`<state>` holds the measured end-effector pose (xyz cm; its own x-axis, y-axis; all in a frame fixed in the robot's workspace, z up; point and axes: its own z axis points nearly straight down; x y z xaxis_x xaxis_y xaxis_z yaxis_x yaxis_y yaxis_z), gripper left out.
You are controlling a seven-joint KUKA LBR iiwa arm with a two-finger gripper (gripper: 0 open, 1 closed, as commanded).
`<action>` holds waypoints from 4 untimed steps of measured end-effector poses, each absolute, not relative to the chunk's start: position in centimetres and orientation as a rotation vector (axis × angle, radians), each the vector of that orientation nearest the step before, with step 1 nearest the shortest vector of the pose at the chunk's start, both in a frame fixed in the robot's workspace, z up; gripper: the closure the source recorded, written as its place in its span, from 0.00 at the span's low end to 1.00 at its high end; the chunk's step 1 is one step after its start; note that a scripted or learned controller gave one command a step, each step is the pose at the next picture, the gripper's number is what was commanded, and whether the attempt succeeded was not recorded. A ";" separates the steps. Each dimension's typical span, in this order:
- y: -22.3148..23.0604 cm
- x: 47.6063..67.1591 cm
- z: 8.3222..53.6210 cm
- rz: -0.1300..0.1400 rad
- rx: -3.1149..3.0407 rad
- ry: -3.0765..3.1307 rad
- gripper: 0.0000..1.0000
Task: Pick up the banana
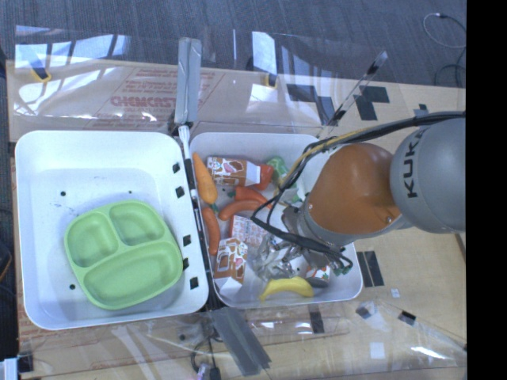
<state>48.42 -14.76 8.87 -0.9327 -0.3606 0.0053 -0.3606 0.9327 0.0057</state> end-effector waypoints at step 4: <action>-13.6 49.3 9.4 0.009 0.954 -3.009 0.00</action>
<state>49.27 -13.63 9.39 -0.8172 -0.5761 -0.0130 -0.5761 0.8174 -0.0099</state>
